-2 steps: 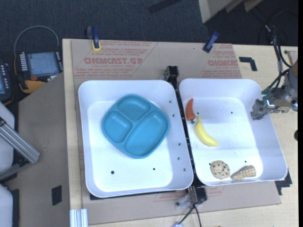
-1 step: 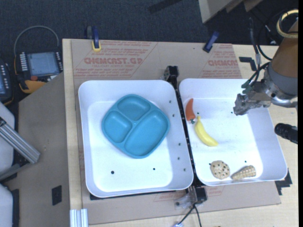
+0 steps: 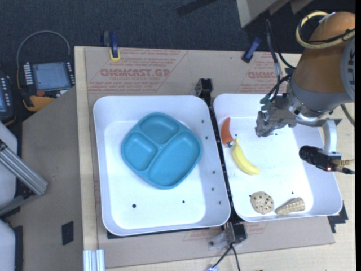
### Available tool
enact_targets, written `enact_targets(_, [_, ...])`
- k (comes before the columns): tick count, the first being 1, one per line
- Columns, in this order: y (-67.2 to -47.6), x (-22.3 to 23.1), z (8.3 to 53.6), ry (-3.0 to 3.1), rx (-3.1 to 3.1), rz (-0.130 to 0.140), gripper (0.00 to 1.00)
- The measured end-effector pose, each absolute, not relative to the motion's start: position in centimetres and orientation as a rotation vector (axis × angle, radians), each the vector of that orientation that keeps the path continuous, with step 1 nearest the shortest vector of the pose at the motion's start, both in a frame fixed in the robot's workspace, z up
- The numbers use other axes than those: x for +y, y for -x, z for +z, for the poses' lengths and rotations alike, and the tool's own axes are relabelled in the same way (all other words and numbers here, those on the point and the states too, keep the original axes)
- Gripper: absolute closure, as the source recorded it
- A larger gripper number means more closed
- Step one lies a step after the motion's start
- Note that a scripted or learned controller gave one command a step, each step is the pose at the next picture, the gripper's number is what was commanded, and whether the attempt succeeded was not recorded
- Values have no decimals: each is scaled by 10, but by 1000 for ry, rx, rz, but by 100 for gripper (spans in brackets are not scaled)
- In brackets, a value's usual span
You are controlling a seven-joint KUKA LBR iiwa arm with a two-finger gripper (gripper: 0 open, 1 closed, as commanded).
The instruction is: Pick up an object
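Over the right bin, near its far side, hangs the claw; I can't tell how far it's parted, and nothing shows in its grip. Nearest, to its lower left, lies a banana, long axis slanting top-left to bottom-right. Beyond sit an orange-red piece, a cookie, and a cone-shaped piece.

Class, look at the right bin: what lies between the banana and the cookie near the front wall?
Nothing: in the camera view, the stretch from the banana to the cookie is bare white floor of the right bin.
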State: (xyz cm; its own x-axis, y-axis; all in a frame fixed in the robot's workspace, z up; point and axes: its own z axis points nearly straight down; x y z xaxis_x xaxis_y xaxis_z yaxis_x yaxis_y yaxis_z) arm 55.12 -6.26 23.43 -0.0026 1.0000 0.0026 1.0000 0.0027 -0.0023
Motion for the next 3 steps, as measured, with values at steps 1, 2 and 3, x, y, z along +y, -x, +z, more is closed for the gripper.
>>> enact_targets(1, [-563, -5, 239, 2219, -2226, -2, 100])
enact_targets(2, [-567, 41, 224, 2218, -2222, 3, 100])
enact_targets(3, [-577, 91, 232, 2217, -2228, -5, 100])
